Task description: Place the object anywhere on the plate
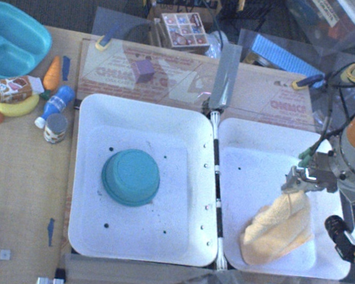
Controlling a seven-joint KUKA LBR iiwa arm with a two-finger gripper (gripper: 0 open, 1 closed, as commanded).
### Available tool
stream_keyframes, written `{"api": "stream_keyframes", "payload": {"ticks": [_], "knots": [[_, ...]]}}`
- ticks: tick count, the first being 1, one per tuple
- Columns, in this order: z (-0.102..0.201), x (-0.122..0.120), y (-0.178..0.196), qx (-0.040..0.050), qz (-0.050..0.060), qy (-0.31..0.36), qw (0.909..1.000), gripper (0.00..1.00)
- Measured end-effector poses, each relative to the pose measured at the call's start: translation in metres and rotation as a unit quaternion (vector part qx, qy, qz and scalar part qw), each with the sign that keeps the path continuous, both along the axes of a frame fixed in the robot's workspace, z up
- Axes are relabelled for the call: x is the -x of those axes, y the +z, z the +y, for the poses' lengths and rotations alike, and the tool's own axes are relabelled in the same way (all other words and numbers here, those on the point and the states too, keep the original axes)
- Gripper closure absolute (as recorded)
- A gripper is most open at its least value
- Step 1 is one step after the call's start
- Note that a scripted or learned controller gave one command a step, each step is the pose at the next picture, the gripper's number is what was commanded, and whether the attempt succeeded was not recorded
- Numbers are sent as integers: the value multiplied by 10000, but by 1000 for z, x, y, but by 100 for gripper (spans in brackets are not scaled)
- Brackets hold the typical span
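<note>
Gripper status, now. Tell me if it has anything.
Gripper: at the upper end of the yellow cloth in the right bin; whether it is open, shut or gripping the cloth cannot be told.

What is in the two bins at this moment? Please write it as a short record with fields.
left bin: a teal plate lying near its middle
right bin: a yellow cloth-like object toward the near side
arm: reaches in from the right, over the right bin
pincer: at the upper end of the yellow object; a grasp cannot be confirmed
task state: object not yet on the plate
</note>
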State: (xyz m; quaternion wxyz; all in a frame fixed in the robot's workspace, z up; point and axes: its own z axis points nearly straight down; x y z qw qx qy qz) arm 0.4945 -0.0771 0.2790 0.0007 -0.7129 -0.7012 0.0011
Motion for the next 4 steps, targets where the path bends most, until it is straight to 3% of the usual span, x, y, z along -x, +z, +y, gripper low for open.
{"api": "stream_keyframes", "payload": {"ticks": [1, 2, 3, 4], "knots": [[-36, 15, -6, -3, 3, -353, 9994, 100], [6, 15, -15, -4, 5, -591, 9982, 100], [120, -37, -94, -1, -1, -339, 9994, 100], [183, -31, -69, 1, -19, 185, 9998, 100]]}}
